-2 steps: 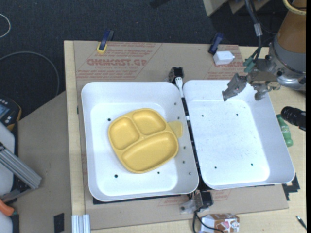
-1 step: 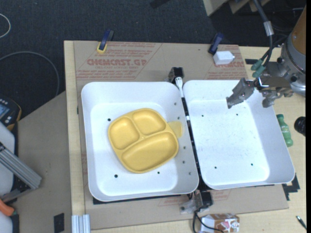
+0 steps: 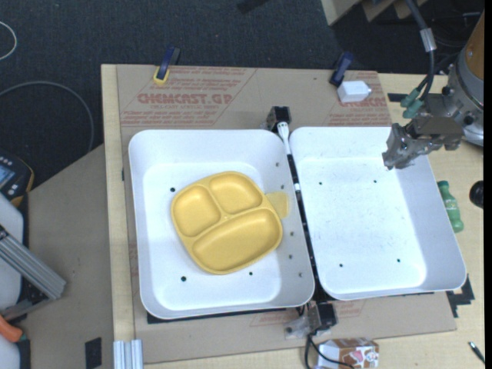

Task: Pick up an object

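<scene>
We cannot tell how the fingers are set; the gripper is a dark, blurred shape above the far right corner of the right bin, and we see nothing in it. So the pick looks barely begun: in our judgement the reach, the grasp and the lift are all still left. The only thing to pick, a yellow divided plate, lies flat in the left bin, well apart from the gripper. Its long axis runs slantwise, from far left to near right, with the two small compartments on the far side and the large one nearer the camera.
</scene>
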Controlling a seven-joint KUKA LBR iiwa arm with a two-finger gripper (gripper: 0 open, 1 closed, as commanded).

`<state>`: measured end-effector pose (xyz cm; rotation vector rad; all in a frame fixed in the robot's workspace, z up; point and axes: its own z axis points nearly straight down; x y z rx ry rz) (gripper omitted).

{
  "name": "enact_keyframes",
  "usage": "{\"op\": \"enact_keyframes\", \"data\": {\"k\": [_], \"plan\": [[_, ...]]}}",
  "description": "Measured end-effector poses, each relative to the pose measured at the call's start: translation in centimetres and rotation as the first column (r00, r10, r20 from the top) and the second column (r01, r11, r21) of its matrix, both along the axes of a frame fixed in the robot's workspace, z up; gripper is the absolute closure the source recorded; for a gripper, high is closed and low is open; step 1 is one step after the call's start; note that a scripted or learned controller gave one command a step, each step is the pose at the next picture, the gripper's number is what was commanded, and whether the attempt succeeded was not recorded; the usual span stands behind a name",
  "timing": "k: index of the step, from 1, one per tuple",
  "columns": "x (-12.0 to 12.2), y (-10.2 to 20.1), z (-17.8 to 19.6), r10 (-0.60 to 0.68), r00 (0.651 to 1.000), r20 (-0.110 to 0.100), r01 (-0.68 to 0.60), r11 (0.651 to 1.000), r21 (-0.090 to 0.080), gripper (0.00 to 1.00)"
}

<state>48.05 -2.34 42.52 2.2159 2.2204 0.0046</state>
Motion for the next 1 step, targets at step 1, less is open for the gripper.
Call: {"op": "enact_keyframes", "data": {"k": [1], "plan": [[-0.19, 4.81, -6.81, 0.003, 1.000, -0.014, -0.003, 1.000, 0.002, 1.00]]}}
